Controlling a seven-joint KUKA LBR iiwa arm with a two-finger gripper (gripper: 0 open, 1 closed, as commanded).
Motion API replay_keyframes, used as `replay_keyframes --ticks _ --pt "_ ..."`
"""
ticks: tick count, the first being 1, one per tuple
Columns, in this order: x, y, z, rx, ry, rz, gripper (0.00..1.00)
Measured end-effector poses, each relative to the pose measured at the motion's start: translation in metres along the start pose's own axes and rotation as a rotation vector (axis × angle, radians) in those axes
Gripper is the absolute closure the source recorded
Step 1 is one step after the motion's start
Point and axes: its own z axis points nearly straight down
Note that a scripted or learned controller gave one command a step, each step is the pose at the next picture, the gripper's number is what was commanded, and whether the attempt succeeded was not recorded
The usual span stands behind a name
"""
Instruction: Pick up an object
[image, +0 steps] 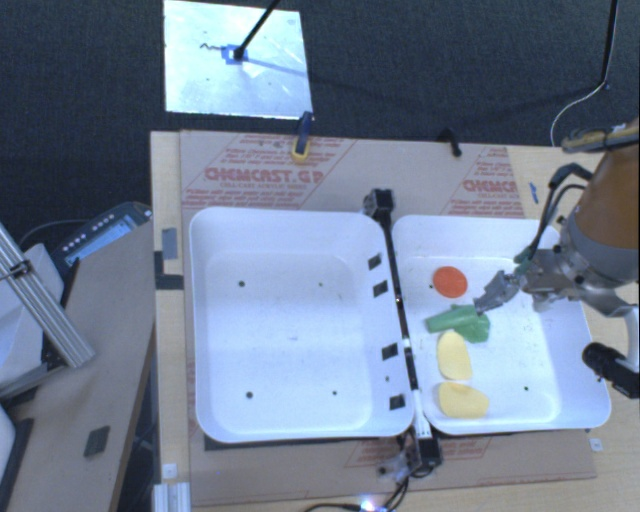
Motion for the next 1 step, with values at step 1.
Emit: replay_keyframes --ticks 1 --pt "-0.048 0.0628 0.1205 -0.001 -0.002 0.002 0.0"
